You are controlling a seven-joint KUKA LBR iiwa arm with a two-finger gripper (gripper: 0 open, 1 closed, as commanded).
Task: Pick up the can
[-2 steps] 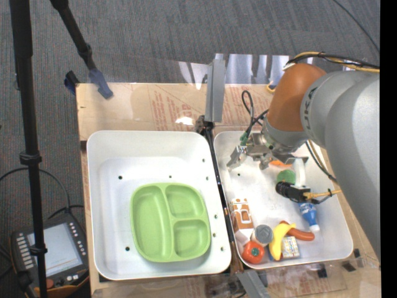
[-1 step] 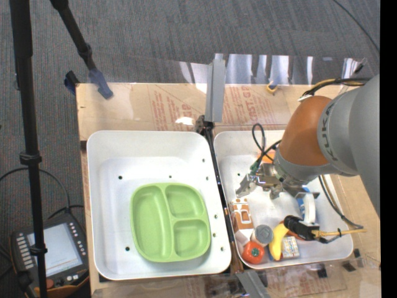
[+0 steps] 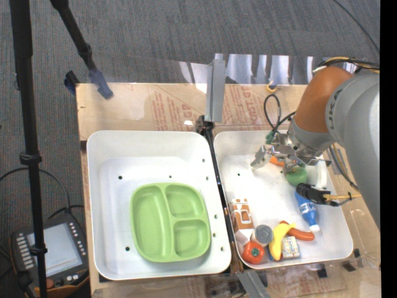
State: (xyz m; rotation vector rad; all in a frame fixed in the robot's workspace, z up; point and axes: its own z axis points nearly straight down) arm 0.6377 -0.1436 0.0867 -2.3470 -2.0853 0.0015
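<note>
Can (image 3: 263, 234) at bin's front, hand (image 3: 265, 158) well behind it

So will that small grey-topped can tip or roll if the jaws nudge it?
The small grey-topped can seems upright, so it likely slides rather than rolls. Wedged between the red tomato and yellow banana, it probably stays put. Its round sides may slip.

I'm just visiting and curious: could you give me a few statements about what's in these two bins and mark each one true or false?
1. The green divided plate lies in the left bin. True.
2. The can is lifted above the bin. False: it rests in the right bin, near the front edge.
3. A banana lies just beside the can. True.
4. The gripper is over the can. False: it is near the back of the right bin, well away.
5. The tomato sits on the plate. False: it is in the right bin.
</note>
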